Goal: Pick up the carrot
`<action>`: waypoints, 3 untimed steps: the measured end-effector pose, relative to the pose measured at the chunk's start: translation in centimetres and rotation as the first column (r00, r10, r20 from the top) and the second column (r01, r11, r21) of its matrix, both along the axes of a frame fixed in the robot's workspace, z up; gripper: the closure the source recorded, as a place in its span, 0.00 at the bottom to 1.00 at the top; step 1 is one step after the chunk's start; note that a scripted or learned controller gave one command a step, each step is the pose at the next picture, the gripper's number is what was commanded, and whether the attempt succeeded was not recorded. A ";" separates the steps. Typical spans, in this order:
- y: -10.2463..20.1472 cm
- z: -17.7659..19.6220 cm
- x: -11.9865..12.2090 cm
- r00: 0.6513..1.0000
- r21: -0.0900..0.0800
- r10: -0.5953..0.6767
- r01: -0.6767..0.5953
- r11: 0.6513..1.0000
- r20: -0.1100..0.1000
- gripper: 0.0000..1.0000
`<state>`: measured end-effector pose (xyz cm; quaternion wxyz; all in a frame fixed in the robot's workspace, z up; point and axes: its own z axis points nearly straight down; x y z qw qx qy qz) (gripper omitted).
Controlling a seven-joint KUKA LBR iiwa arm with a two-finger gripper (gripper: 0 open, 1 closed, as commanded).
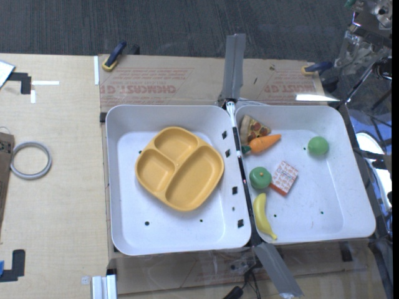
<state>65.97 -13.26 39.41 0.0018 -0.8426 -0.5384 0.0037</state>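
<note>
The orange carrot (264, 142) lies in the right bin (349, 185), near its back left corner, with its thick end toward the divider. It touches a pizza slice toy (252, 128) just behind it. My gripper (366, 18) is up at the far right corner of the view, beyond the right bin's back edge and well away from the carrot. It is partly cut off by the frame.
The right bin also holds a green ball (318, 145), a green round fruit (260, 178), a red and white box (284, 177) and a banana (263, 215). A yellow divided plate (180, 167) sits in the left bin (121, 217). A tape roll (29, 160) lies on the bench at left.
</note>
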 end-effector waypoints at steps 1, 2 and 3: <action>0.0 0.0 0.0 1.000 0.000 0.000 0.000 1.000 0.000 0.00; 0.0 0.7 0.1 1.000 -0.001 0.002 -0.002 1.000 -0.003 1.00; 0.0 0.7 0.1 1.000 -0.001 0.002 -0.002 1.000 -0.003 0.00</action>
